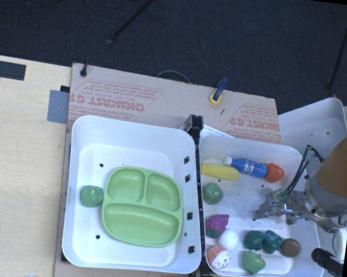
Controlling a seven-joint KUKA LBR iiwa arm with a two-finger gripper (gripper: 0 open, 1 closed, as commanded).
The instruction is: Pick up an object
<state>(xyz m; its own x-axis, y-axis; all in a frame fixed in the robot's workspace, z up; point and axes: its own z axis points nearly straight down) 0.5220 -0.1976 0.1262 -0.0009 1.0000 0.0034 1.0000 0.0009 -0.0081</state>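
Gripper (267,209), finger state impossible to tell, hovers at centre-right of the frame over the right bin (252,153), near toys clustered there for picking.

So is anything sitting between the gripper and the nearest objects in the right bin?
Nothing visible. The gripper hangs over bare floor in the right bin. The dark green pieces lie just below it in the view and the blue bottle above it, with open gaps between.

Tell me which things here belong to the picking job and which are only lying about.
Job: gripper; right bin with blue bottle, yellow corn, green ball, white ball.
Lying about: left bin, green divided plate, cardboard sheet, blue-and-yellow clamp.
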